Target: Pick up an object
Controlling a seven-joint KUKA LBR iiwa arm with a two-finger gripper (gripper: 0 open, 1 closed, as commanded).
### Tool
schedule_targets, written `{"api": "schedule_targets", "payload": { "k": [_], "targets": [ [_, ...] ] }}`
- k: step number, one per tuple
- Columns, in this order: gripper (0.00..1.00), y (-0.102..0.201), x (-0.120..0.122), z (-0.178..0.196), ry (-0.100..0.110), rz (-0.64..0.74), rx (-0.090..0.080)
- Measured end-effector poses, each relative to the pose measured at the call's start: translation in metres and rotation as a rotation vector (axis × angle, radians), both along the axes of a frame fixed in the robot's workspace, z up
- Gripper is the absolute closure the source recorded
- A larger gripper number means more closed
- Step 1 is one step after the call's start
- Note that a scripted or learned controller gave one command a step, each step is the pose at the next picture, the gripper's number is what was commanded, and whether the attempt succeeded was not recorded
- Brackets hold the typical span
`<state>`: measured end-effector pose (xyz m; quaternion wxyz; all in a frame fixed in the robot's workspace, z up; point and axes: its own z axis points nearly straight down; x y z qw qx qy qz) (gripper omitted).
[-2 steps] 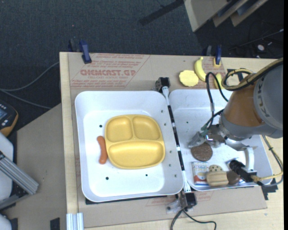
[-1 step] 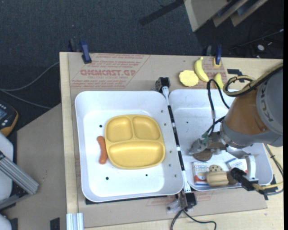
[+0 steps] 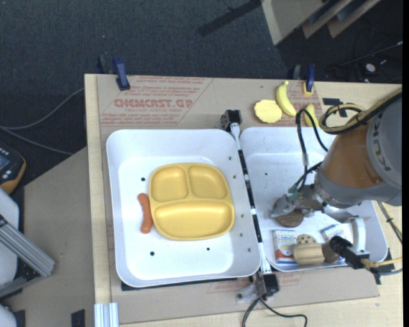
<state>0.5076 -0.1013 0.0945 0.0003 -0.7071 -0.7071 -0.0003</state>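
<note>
In the camera view you see the grey-and-orange arm's gripper (image 3: 291, 207) low in the right white bin (image 3: 268, 150), centre-right of frame, over a dark brown round object (image 3: 289, 219); you cannot tell how its jaws stand. At left, a yellow divided plastic plate (image 3: 190, 200) and an orange sausage-shaped toy (image 3: 146, 212) lie in the left white bin (image 3: 128, 255).

Dark blue-grey carpet (image 3: 57, 38) surrounds a cardboard-topped desk (image 3: 153, 102); blue clamps (image 3: 119, 73) grip its 12 o'clock edge, black cables (image 3: 38, 121) trail at 9 o'clock, pale furniture (image 3: 319, 19) stands at 1 o'clock.
</note>
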Motion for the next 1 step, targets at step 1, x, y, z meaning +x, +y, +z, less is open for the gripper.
{"api": "schedule_targets", "payload": {
  "k": [1],
  "targets": [
    [1.0,0.1055,0.0369,0.0961,-0.013,0.013,0.003]
  ]
}}
